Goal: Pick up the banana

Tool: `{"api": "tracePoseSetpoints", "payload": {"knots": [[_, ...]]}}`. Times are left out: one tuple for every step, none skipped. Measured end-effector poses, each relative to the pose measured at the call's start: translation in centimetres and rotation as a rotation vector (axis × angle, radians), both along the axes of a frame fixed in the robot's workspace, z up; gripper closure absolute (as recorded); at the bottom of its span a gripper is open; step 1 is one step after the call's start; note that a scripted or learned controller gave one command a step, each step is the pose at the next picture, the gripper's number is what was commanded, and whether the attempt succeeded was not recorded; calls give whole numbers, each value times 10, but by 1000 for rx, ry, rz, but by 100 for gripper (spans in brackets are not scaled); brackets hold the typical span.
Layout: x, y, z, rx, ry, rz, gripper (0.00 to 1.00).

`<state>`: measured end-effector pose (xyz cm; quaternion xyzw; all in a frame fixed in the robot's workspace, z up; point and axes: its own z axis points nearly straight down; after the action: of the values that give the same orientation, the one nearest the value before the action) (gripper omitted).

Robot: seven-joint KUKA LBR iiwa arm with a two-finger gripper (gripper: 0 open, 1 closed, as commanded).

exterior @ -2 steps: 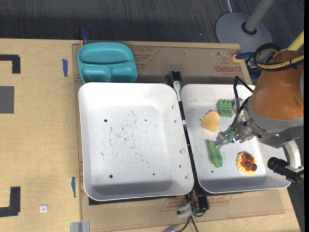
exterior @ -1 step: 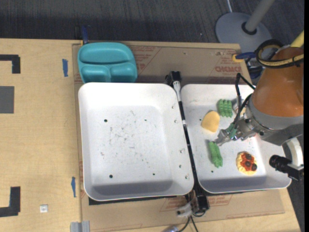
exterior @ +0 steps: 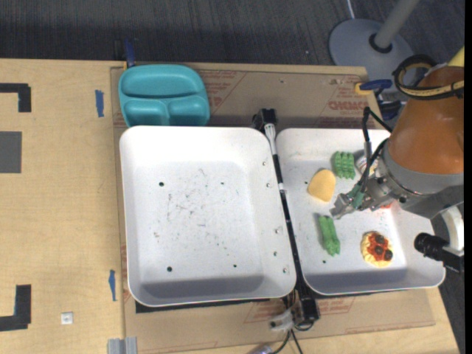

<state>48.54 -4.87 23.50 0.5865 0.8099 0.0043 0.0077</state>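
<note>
Banana: the pale yellow piece [exterior: 321,185] lies flat on the floor of the right bin [exterior: 413,277], toward its upper left; free on all sides, so open to a grasp from above.
Gripper: the gripper [exterior: 345,205] hangs just beside the banana, at its lower right, tilted down toward the bin floor; judged a placement for approach, not yet over the fruit.
Fingers: nothing visible between them; whether spread or closed, I cannot tell at this size.
Neighbours: a green ridged piece [exterior: 343,164] near the banana's upper right; a green pod-like piece [exterior: 329,234] below it; a yellow piece with red and dark spots [exterior: 377,248] further right; all apart from the banana.
Left bin: the left bin [exterior: 147,271] adjoins along a shared edge.
Bench: a teal divided tray [exterior: 164,94] sits behind the left bin.
</note>
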Motion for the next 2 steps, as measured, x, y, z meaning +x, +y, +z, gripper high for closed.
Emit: {"api": "tracePoseSetpoints", "payload": {"knots": [[-6, 45, -51, 2, 19, 86, 100], [-5, 45, -40, 1, 15, 86, 100]]}}
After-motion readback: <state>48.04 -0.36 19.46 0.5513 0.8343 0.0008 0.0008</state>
